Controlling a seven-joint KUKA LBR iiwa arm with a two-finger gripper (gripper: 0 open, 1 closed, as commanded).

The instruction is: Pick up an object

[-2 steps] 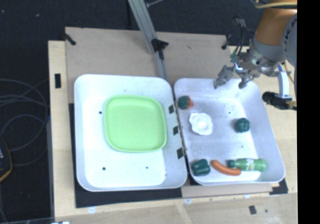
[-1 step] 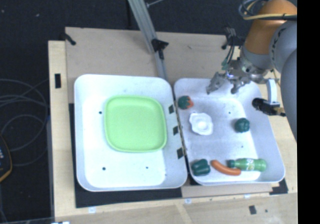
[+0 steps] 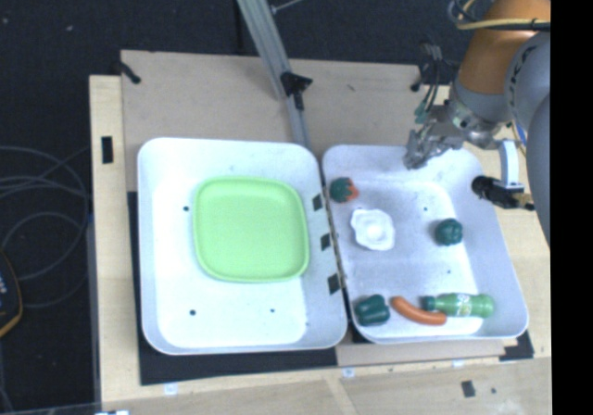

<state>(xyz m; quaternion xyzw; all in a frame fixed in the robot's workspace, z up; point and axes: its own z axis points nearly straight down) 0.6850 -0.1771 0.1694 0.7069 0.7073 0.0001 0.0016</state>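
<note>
1. A pale wooden tabletop (image 3: pixel 213 94) seen from above at a slant carries two shallow white bins side by side.
2. The left bin (image 3: pixel 167 246) holds a light green square plate (image 3: pixel 250 228), lying flat near its middle.
3. The right bin (image 3: pixel 482 260) holds several small things. A small green and orange piece (image 3: pixel 342 189) lies at about 10 o'clock within the bin, near the wall shared with the left bin.
4. A white crumpled object (image 3: pixel 372 229) lies just left of the bin's middle.
5. A dark green round object (image 3: pixel 448 232) lies at about 3 o'clock, well apart from the white one.
6. Along the near edge, from 7 to 5 o'clock, sit a dark green chunk (image 3: pixel 372 310), an orange carrot (image 3: pixel 417 311) and a green bottle (image 3: pixel 460 305) on its side; the carrot's end touches the bottle.
7. The grey arm with an orange band (image 3: pixel 496 38) reaches in from 2 o'clock. Its gripper (image 3: pixel 422 156) is over the bin's far edge at about 12 o'clock, away from every object.
8. Whether the fingers are spread or pressed together cannot be told; nothing is visibly held.
9. A grey metal pole (image 3: pixel 264 24) slants across the top, ending between the bins.
</note>
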